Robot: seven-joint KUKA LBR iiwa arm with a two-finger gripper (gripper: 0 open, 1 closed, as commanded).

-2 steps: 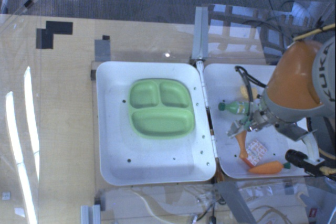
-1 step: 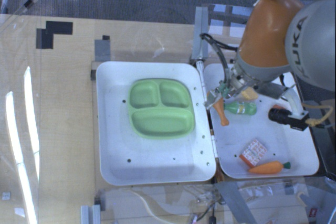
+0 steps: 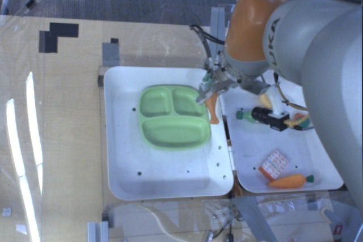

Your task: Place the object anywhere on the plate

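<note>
While the gripper (image 3: 209,89) hangs just beside the right rim of the green plate (image 3: 173,117), an orange, stick-like object (image 3: 212,109) hangs down from it, and its upper end seems to sit between the fingers, so I judge the claw is closed on it. The object's lower end is just outside the plate's right edge, over the floor of the left bin (image 3: 122,167), very near the wall shared with the right bin (image 3: 317,147).

The danger, as I see it, is a release too early: from this place the object would fall beside the plate, not on it. Because it hangs tilted and is held only at the top, it may also swing or slip when the arm moves toward the plate. If the arm goes lower first, the free end could catch the plate's raised rim and push the plate. A toy carrot (image 3: 290,181) and a small box (image 3: 274,162) lie well right of the plate.
</note>
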